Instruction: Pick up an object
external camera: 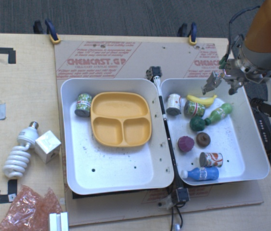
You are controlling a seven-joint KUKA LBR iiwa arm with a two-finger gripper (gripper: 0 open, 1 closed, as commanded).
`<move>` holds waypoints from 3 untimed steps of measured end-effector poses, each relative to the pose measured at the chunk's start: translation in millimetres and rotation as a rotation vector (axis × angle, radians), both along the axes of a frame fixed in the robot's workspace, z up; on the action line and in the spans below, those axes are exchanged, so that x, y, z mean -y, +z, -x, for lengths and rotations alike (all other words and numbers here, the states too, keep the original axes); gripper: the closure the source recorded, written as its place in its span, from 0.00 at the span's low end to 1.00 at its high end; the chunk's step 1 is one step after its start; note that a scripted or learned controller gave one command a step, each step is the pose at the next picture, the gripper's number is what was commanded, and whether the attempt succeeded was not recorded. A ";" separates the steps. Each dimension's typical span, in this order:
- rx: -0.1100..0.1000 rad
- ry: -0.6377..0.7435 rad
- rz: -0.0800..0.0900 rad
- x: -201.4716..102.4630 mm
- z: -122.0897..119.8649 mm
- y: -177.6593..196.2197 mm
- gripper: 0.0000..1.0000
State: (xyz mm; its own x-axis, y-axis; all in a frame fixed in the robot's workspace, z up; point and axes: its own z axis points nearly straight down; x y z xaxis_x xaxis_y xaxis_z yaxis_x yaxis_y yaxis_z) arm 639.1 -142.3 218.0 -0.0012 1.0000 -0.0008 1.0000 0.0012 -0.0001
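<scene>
So there are two white bins on the counter. The left bin (77,172) has just two things: one yellow divided tray (121,118) and one small green can (83,104) touching its left edge. The right bin (251,165) holds nine: banana (201,99), green bottle (219,113), blue bottle (201,174), three cans, purple ball (186,144), dark green ball and a brown donut (203,139). The gripper (223,82) hovers over the bin's top right rim, fingers spread apart, nothing between them.

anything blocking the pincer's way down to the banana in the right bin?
Nothing visible lies between them. The pincer hangs above the right white bin's far edge, and the yellow plastic banana lies exposed just left of it, touching a green-labelled can on its near side.
</scene>
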 end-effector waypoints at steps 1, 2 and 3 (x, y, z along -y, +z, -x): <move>0.007 -0.002 0.001 -29.0 38.2 -113.2 0.00; 0.000 -0.003 -0.001 -44.5 114.5 -125.6 0.00; 0.002 -0.005 0.000 -43.8 113.2 -115.6 1.00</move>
